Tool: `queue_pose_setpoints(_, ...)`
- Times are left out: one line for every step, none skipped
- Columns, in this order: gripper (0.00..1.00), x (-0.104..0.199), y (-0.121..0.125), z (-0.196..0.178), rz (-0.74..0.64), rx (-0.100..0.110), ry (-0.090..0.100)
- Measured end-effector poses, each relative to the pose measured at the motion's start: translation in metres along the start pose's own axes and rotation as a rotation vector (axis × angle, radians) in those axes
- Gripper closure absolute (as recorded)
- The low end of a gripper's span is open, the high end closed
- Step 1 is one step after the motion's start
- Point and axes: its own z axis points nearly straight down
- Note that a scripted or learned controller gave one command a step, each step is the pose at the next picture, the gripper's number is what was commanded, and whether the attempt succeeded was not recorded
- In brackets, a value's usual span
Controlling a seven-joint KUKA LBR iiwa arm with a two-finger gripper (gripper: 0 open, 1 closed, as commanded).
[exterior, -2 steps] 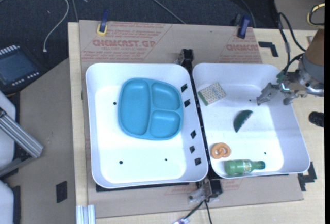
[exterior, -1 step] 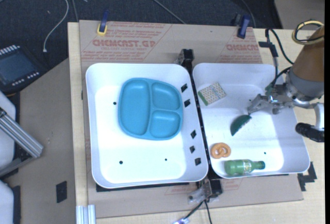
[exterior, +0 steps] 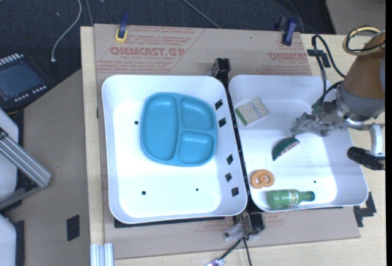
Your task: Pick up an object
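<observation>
In the camera view, the arm comes in at the right of the frame, its claw [exterior: 300, 125] low inside the right bin [exterior: 346, 188]. I cannot tell how the claw is set. Nothing looks lifted: a green wedge [exterior: 284, 148] lies just below-left of it, a checked packet [exterior: 252, 111] upper left, a pretzel [exterior: 262, 179] and green bottle [exterior: 290, 198] near the bottom rim. The left bin [exterior: 122, 191] holds a blue tray [exterior: 179, 129]. The pick seems not yet made.
</observation>
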Motion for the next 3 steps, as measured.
queue_pose_setpoints(1.0,-0.002,0.001,-0.012,0.001,-0.003,-0.004)
queue_pose_setpoints(1.0,0.002,0.004,-0.076,0.001,-0.008,-0.01)
queue_pose_setpoints(1.0,-0.006,0.007,-0.124,0.002,-0.009,-0.01)
